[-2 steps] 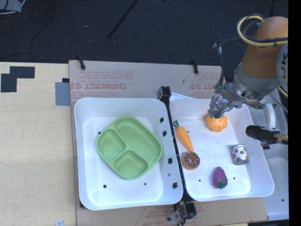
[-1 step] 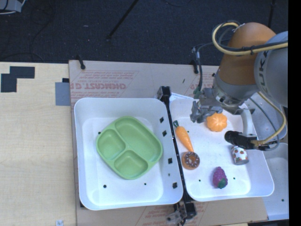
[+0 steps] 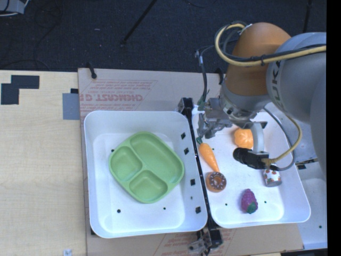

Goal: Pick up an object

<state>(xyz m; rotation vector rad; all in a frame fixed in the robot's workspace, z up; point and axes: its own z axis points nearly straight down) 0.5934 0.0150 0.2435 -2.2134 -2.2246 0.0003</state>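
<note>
approach is the step in hand: the gripper (image 3: pixel 205 133) hangs low over the upper left corner of the right bin (image 3: pixel 290 209), just above the leafy end of the toy carrot (image 3: pixel 208 157), and nothing shows between its fingers. how far open it is cannot be told from this slant; the dark fingers blur into the wrist housing above them.

the carrot, the likeliest target, lies flat on the bin floor close beside the divider between the bins. its long axis runs from upper left to lower right in the camera view, green top toward the gripper, tapered orange tip pointing down at the chocolate donut (image 3: pixel 216 181), which sits just beyond the tip.

next move, as i judge it: shift a little down along the carrot toward its thick middle, set the fingers across the long axis, then descend and close. the divider wall nearby leaves little room on that side.

an orange fruit (image 3: pixel 243 138), a purple grape bunch (image 3: pixel 249 201) and a small cupcake (image 3: pixel 272 177) lie elsewhere in the same bin; the green divided plate (image 3: pixel 146 166) sits in the left bin (image 3: pixel 101 217).
</note>
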